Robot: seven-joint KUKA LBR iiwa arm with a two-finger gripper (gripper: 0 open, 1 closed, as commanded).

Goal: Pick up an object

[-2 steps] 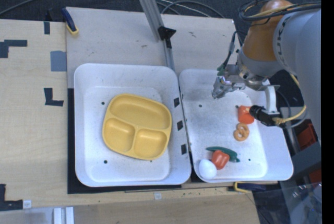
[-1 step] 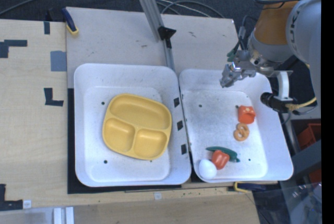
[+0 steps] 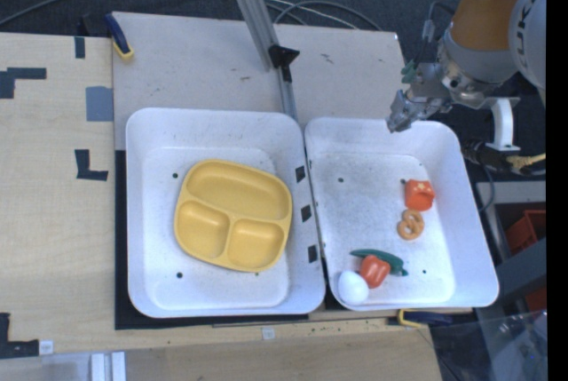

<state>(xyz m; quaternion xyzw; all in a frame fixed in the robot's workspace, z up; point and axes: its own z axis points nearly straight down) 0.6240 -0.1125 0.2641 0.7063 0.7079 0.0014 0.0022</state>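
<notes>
In the right bin lie a red-orange pepper piece, a small brown pretzel, a red pepper with a green stem and a white egg. My gripper hangs over the bin's far right corner, well above and behind these objects. It points down with nothing seen between its fingers.
The left bin holds a yellow divided plate. A slanted metal pole rises behind the bins. Cables lie on the dark floor at the back. A blue and yellow clamp sits at the bench's far left.
</notes>
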